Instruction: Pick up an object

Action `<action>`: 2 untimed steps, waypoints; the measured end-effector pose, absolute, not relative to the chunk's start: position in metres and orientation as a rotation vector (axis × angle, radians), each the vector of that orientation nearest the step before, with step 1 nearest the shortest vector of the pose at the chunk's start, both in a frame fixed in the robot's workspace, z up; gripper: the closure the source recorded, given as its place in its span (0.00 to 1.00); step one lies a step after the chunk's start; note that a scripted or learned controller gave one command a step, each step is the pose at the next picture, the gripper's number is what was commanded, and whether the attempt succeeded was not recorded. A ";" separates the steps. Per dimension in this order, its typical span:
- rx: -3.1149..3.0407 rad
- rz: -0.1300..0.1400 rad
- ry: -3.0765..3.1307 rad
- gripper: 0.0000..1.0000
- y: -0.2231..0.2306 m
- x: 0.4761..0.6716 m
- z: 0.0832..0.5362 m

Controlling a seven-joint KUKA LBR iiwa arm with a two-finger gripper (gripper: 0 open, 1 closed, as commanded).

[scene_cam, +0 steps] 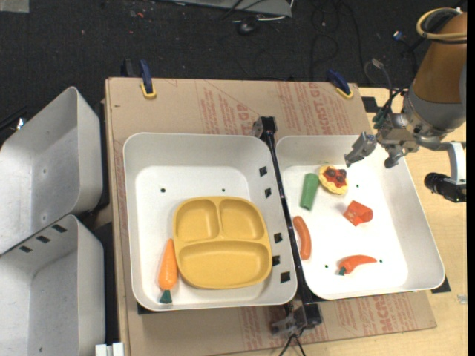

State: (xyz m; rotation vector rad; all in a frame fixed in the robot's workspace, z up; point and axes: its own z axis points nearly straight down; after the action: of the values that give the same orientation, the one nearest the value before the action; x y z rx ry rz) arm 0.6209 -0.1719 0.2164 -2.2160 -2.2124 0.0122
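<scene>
Claw (375, 153) hovering over right bin (423, 228), near its far edge; fingers spread, nothing between them. Just below claw: small pizza piece (333, 179), green block (309, 190) touching close beside it on left. Red chunk (358, 213) mid-bin. Sausage (302, 237) along bin's left wall. Orange-red pepper (355, 262) toward near edge. Left bin (141, 199): yellow divided tray (221, 242) in middle, carrot (168, 268) against tray's left side, tip toward near-left corner.
</scene>
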 end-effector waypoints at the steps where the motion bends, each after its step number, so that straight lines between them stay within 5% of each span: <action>1: -2.221 0.000 -2.223 0.00 -0.172 0.624 0.224; 2: -2.220 0.005 -2.217 0.00 -0.171 0.614 0.176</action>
State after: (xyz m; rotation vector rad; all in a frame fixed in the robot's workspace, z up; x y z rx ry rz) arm 0.6143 -0.1708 0.1764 -2.2203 -2.2173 0.0046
